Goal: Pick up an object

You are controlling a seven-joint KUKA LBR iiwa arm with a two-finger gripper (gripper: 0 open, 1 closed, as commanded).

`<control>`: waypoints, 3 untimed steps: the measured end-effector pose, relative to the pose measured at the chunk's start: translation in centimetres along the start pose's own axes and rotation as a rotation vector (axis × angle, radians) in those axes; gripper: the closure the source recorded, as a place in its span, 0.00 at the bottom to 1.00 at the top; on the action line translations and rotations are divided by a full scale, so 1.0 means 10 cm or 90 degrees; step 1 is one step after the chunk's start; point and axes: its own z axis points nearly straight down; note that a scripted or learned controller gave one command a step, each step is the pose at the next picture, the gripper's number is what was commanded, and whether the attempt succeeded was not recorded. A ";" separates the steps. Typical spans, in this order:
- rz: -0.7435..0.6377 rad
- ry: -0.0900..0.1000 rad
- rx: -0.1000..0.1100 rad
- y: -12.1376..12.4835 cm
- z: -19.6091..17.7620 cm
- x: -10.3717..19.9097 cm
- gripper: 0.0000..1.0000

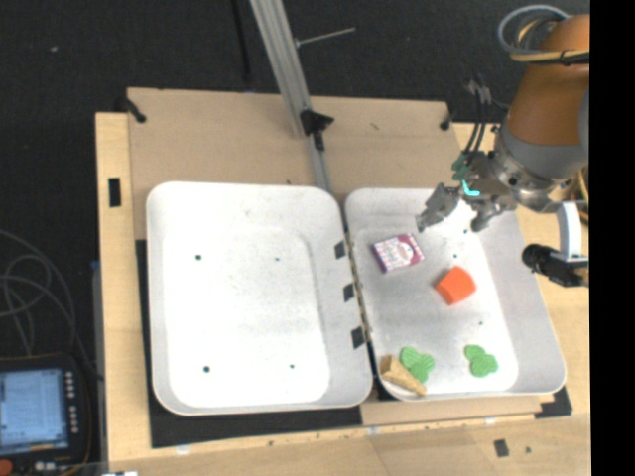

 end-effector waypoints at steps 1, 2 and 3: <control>0.000 0.000 -0.003 0.01 -0.02 0.00 0.00; 0.002 -0.002 0.000 0.08 0.49 -0.08 0.00; 0.003 -0.001 0.000 0.04 0.92 -0.07 0.00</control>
